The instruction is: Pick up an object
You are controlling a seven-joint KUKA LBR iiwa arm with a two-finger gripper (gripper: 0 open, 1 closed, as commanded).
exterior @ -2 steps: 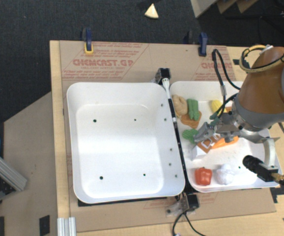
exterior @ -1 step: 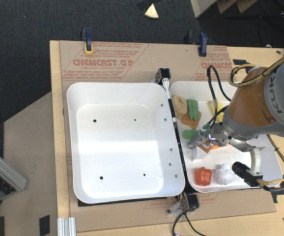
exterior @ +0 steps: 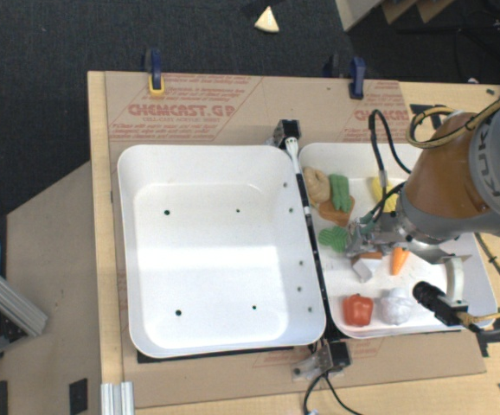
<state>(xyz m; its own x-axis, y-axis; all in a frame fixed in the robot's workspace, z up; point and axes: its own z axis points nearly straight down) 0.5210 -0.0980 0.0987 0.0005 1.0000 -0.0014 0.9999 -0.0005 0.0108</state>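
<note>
Several objs (exterior: 358,309) in rt bin (exterior: 341,161)

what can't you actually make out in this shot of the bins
right bin: its right side, camera view, covered by the arm
yellow item: mostly behind the arm, camera view; kind unclear
gripper: whether it grips anything; too small, crowded among items
grey piece: too small to identify
</note>
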